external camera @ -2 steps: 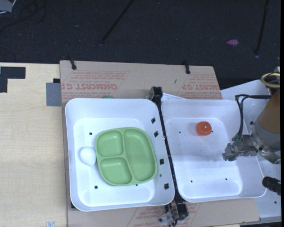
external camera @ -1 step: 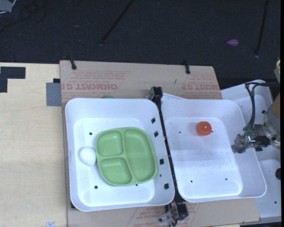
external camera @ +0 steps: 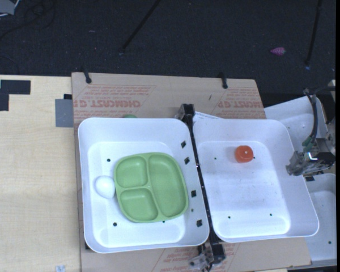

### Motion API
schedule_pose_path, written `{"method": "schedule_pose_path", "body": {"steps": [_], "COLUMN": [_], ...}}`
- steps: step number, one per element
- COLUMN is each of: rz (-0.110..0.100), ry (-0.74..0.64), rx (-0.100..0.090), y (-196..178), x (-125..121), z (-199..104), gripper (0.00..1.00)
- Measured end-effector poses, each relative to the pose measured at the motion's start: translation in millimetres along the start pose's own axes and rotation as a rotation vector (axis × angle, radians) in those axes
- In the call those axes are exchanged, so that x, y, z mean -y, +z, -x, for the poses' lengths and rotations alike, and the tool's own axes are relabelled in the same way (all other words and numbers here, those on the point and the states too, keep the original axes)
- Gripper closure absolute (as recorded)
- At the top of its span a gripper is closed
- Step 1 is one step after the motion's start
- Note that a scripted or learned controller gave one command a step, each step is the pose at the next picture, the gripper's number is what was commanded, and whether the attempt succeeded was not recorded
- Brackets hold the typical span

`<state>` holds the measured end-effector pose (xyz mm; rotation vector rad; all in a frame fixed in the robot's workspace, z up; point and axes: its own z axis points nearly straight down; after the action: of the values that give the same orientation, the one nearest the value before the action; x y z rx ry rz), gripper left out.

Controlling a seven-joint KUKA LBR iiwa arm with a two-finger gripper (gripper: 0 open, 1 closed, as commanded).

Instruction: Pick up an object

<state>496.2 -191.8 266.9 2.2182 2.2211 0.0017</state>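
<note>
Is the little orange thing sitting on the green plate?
No, the orange object lies alone in the right bin; the green plate is in the left.

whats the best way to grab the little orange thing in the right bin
Take the orange object across its round body, coming straight down from above. It looks small and squat and sits alone on the right bin floor, well off the walls, so the claw, now at the bin's right rim, has room either side.

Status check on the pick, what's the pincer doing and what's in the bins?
Pincer at right bin's right rim, nothing seen in it. Orange object sits free in right bin. Green divided plate, white egg in left bin. Path unobstructed.
</note>
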Motion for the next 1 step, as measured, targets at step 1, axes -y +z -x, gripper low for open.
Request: {"method": "schedule_pose_path", "body": {"steps": [1], "rz": [-0.006], "ry": [-0.004], "rx": [-0.004], "y": [11.6], "x": [-22.1], "z": [-57.6], "gripper": [1.0]}}
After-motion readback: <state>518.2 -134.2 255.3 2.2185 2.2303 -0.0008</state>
